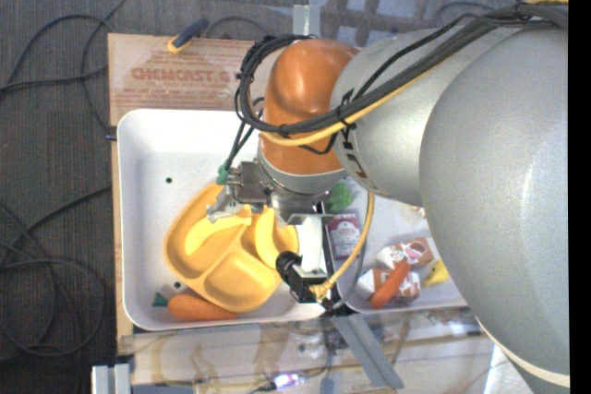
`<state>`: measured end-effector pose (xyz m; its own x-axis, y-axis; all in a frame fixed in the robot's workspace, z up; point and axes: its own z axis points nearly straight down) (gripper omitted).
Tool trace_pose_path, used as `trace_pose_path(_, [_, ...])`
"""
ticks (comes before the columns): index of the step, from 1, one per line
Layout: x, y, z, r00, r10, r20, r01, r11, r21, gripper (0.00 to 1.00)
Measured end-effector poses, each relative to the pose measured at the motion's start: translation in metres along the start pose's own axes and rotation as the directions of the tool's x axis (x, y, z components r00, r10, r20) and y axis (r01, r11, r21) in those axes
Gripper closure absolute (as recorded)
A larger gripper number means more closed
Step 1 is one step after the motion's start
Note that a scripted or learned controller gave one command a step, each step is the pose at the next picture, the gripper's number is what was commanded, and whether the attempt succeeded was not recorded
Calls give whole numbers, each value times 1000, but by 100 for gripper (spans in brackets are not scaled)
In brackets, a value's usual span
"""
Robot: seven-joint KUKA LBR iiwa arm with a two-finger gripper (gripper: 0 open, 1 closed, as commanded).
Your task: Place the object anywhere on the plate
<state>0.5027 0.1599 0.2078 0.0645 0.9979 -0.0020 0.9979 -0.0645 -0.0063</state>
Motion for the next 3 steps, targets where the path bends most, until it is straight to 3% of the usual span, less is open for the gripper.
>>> trace_pose_path(1, [0,-1,-7,1000,0,2,0,1000,6,100])
trace_pose_path(2, [0,-1,-7,1000,0,2,0,1000,6,0])
trace_pose_path(3, [-27,-18,-129,982,189,2,-189,982,-4,0])
